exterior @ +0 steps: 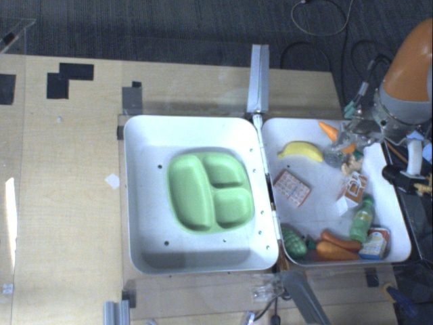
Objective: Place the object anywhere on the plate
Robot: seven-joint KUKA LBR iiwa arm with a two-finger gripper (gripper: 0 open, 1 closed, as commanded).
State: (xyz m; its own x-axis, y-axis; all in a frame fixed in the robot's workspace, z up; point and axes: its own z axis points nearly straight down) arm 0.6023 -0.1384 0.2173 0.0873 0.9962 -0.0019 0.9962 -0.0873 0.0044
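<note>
Far out to the gripper's left, a light green plastic plate with three compartments (203, 195) is seen lying flat in the middle of the left white bin (135, 202). One long section is on its far side from the gripper and two smaller ones are stacked on the near side. It looks smooth and a bit glossy, and nothing is seen on it.

Moving right into the right white bin (318, 202), a green knobbly vegetable-looking thing (293, 242) is tucked in the front corner, well below-left of the gripper. A tan square waffle-patterned piece (292, 187) sits down-left of it, and a yellow curved banana (302, 152) lies just beside it on the left. Whether they touch can't be made out. An orange carrot-shaped item (336, 250) lies along the front wall, and a small orange wedge (328, 130) is just up-left of the gripper.

The gripper (344, 151) itself is a blurry grey smear low in the bin, so open or closed honestly can't be told, and nothing is clearly seen held.

Below-right of it a brown-and-white packet (354, 187), a green bottle (362, 217) and a small printed box (375, 242) are seen, labels unreadable. The grey-and-orange arm (406, 87) is cut off at the right.
</note>
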